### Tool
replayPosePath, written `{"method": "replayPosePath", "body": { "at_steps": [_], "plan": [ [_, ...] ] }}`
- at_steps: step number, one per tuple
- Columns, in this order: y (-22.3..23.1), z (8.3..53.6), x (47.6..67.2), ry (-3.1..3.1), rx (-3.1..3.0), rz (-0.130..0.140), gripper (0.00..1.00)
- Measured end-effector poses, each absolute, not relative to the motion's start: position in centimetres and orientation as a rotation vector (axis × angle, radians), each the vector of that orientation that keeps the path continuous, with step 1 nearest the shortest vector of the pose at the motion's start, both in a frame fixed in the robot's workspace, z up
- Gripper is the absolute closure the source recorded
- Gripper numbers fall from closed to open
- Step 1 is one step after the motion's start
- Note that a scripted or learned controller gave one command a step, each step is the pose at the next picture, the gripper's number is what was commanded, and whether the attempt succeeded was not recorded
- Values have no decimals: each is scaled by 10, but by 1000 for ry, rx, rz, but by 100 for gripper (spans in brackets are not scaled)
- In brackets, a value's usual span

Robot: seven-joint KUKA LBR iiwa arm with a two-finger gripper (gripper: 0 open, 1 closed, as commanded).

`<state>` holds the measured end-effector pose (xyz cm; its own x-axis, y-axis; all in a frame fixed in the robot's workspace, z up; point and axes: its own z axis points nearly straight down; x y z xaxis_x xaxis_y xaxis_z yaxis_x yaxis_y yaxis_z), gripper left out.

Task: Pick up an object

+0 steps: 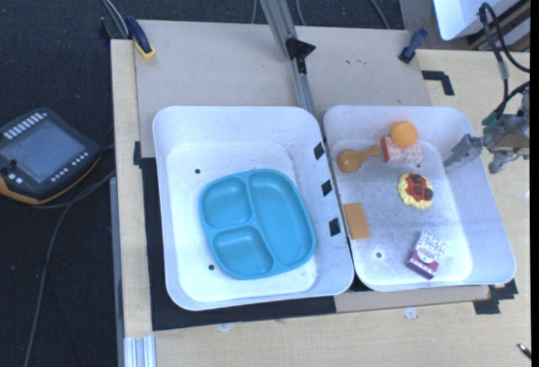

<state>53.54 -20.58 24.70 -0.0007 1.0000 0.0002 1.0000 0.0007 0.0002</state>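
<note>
The right bin (480,222) holds several small objects: an orange ball (404,134), a small red-and-white box (406,152) just below the ball, a brown wooden spoon-like piece (357,159), a yellow round toy with red topping (416,189), a tan flat block (356,220) and a purple-pink packet (427,254). My gripper (480,158) hangs over that bin's right rim, to the right of the ball and the yellow toy and apart from both. Its two grey fingers (460,153) stand spread, with nothing between them.
The left bin (181,188) carries a blue divided plate (257,222). A slanted metal post (278,12) rises behind the seam between the bins. Blue clamps sit at the bench's back corners, and a pendant lies on the floor at far left.
</note>
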Motion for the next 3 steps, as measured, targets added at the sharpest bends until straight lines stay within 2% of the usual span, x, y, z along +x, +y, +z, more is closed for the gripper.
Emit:
{"method": "replayPosePath", "body": {
  "at_steps": [2,3],
  "plan": [
    [-218,158,533,-2219,-2219,2,0],
    [-216,94,531,-2217,-2216,4,0]
  ]
}}
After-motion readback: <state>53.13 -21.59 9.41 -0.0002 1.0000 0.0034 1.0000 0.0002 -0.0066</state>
